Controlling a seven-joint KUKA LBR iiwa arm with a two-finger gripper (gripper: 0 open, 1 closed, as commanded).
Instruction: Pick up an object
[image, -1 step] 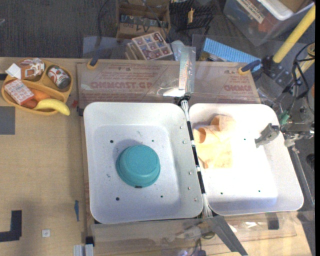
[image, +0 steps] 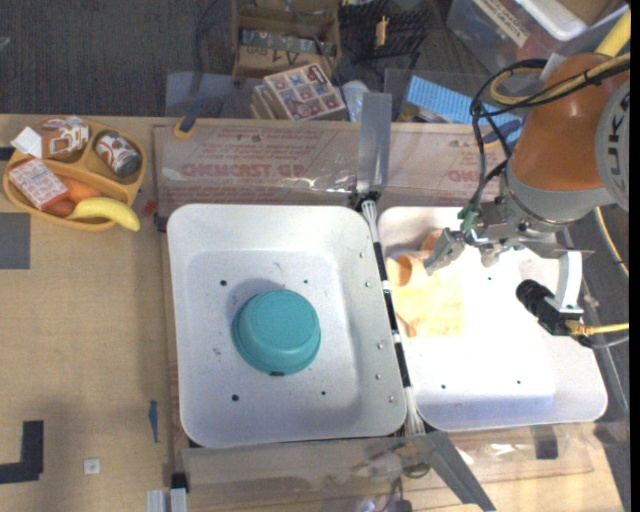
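Observation:
An upturned teal bowl (image: 277, 331) lies in the middle of the left white bin (image: 200, 250). In the right white bin (image: 520, 390), near its left wall, a flat pale yellow piece (image: 432, 306) lies with a small orange object (image: 404, 270) at its upper left. Another small orange bit (image: 431, 241) sits just above. My gripper (image: 466, 252) hangs over the upper part of the right bin, just right of the orange bits. Its two grey fingers (image: 441, 253) stand spread and open, with nothing between them.
The grey arm with its orange band (image: 560, 130) covers the right bin's upper right corner, with a black fitting (image: 542, 305) hanging below it. A yellow tray of toy food with a banana (image: 105, 211) sits at the far left. A cardboard wall (image: 260, 170) runs behind the bins.

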